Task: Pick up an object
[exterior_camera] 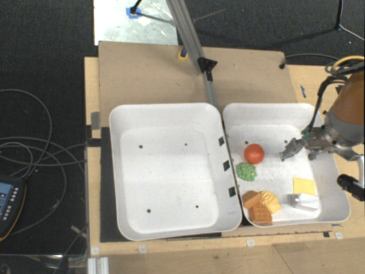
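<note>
Grey pincer (288, 151) above right bin (268, 116)

A light wooden bench (91, 153) carries a brown board (142, 73) across its far part, and on this sit two shallow white bins side by side, their rims touching. The left bin (122, 153) lies next to the right bin (274, 116). Black cables (34, 147) trail over the dark floor (45, 39) to the left of the bench
</note>
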You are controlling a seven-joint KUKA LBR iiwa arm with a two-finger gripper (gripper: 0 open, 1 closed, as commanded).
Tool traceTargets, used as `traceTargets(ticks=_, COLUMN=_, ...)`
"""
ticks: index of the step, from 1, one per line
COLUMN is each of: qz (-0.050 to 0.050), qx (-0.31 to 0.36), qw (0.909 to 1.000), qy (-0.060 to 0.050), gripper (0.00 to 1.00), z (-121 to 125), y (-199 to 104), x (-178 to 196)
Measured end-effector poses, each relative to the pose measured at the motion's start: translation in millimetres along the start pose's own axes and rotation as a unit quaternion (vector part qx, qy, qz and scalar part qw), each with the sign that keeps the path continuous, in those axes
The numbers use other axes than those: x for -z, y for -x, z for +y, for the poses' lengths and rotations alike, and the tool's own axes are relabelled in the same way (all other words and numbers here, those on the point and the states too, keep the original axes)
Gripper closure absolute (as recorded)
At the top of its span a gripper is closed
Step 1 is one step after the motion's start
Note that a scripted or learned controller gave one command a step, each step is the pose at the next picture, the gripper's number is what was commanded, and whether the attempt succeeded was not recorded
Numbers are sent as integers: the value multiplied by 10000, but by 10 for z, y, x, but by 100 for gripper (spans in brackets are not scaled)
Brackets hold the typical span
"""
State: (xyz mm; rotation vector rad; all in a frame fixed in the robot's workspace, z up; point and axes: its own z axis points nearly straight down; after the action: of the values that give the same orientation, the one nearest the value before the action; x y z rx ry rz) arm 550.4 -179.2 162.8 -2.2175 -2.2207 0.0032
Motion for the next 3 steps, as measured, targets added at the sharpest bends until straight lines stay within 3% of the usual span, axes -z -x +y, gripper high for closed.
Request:
traceTargets(ticks=2, qz=0, qx=0, qw=10000, qy=10, gripper=0, z=-27, y=-94, x=-734)
traceTargets(ticks=3, qz=-6, qx=1, qw=10000, qy=36, gripper=100, z=-14, y=-87, x=-609)
